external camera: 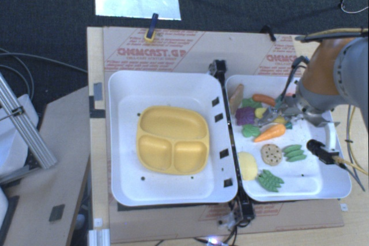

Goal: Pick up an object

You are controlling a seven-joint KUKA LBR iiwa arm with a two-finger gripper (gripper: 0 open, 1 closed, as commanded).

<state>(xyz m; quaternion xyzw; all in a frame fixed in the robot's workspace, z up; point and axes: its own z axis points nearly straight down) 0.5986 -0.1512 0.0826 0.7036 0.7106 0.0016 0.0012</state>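
The grey arm with its orange band reaches in from the right over the right-hand shallow white bin (331, 187). Its hand (281, 110) is down among the toy foods, just above the orange plastic carrot (270, 133) and beside the purple plastic vegetable (245, 115); whether it grips anything cannot be told. Nearer lie a round speckled cookie (270, 154), green bean pods (293, 152) and a pale yellow lemon (248, 165). The left bin (124, 124) holds a yellow three-compartment tray (172, 139).
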